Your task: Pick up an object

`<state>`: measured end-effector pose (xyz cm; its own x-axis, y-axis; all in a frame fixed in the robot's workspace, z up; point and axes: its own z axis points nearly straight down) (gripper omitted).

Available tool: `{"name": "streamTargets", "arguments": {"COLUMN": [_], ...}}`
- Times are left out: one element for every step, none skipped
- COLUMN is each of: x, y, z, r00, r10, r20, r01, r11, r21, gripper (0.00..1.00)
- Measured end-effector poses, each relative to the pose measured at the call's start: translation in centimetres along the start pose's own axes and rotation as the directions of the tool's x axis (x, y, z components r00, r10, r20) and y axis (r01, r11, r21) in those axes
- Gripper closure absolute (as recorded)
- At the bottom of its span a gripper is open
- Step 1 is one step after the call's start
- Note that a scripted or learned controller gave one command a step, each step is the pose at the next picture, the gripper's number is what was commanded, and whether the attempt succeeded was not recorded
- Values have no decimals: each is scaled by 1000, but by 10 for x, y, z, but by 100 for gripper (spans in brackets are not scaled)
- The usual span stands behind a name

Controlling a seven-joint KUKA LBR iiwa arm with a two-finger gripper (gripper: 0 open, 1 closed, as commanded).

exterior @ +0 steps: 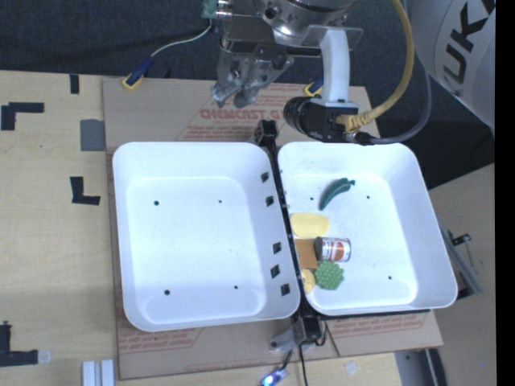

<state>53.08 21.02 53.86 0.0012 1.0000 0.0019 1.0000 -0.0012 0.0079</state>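
My gripper [233, 95] hangs high above the back edge of the bins, over the cardboard behind the left bin [141, 215], with nothing between its fingers, which sit close together. In the right bin [402, 240] lie a green pepper-like piece [336, 190], a yellow block [308, 224], a small red and white can [333, 250] on its side, a brown flat piece [305, 252] and a green bumpy ball [328, 276]. All of them rest near the right bin's left wall, well below and to the right of the gripper.
A black hinge strip [278, 223] runs between the two bins. A yellow hose [386, 95] and black fitting [318, 119] hang behind the right bin. The bins sit on a cardboard sheet [161, 111] on the wooden bench.
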Motion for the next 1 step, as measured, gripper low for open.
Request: {"name": "streamTargets", "arguments": {"x": [24], "y": [-51], "z": [105], "r00": [1000], "r10": [-7], "r20": [7], "r01": [6], "r11": [1000], "r21": [22], "gripper": [100]}}
